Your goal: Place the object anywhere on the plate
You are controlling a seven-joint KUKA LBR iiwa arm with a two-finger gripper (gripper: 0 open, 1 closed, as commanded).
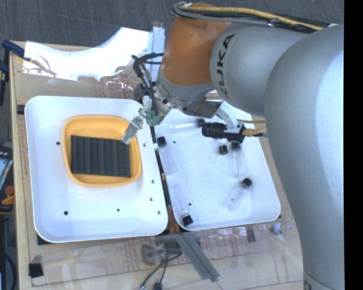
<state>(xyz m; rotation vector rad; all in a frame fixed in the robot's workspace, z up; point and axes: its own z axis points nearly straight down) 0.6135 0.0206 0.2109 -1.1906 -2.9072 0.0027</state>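
While the grey-and-orange arm (242, 59) reaches in from the right of the frame, I see its gripper (135, 127) hanging over the upper right corner of the yellow plate (100, 130), which sits in the left bin (91, 222) around a dark ribbed insert (103, 156). Whether anything sits between the fingers I cannot tell — the tip is a small grey blur against the plate's rim. The objects I take to be the task's things are the clear vials with black caps (237, 193) scattered in the right bin (260, 213), right of centre and well apart from the gripper, across the wall between the bins. I judge them light, stiff and slippery, likely to roll, perhaps fragile if glass; I would take one across its barrel near mid-length, fingers square to its axis. One more vial (180, 201) lies close to the dividing wall — awkward for the fingers, I think.
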